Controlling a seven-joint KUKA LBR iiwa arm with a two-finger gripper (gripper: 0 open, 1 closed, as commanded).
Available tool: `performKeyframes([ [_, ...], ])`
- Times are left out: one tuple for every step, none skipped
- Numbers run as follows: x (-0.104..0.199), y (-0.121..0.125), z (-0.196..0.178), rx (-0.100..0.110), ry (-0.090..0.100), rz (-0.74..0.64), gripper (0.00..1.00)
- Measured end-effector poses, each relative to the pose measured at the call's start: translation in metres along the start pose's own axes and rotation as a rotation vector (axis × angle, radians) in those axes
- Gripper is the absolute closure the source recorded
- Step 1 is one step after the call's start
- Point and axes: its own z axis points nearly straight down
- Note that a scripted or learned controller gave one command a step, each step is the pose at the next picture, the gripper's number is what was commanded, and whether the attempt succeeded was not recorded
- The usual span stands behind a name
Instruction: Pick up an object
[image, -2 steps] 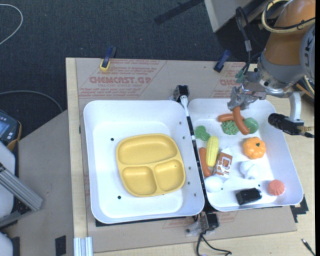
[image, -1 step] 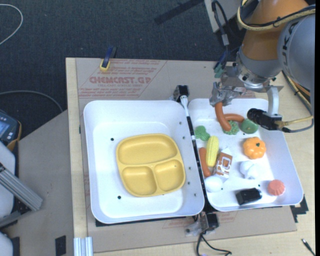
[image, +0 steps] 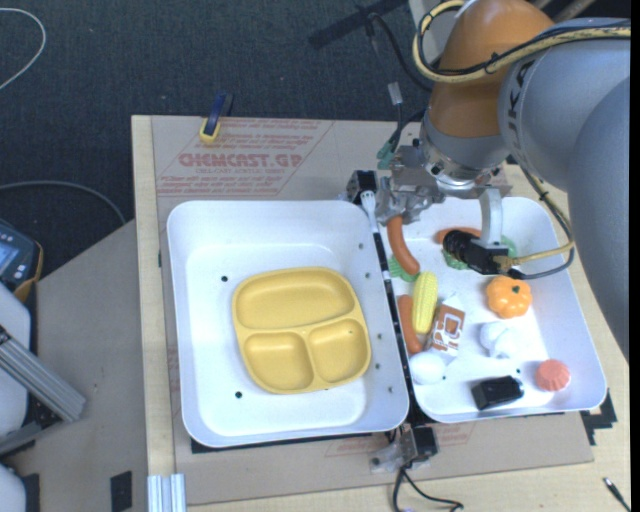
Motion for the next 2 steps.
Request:
performKeyframes([
  [-0.0066, 0.0080, 0.0006, -0.005, -0.002, 0.005, 1.00],
  [-0.0079, -0.0015, 0.0017, -0.001, -0.002, 0.007, 1.00],
])
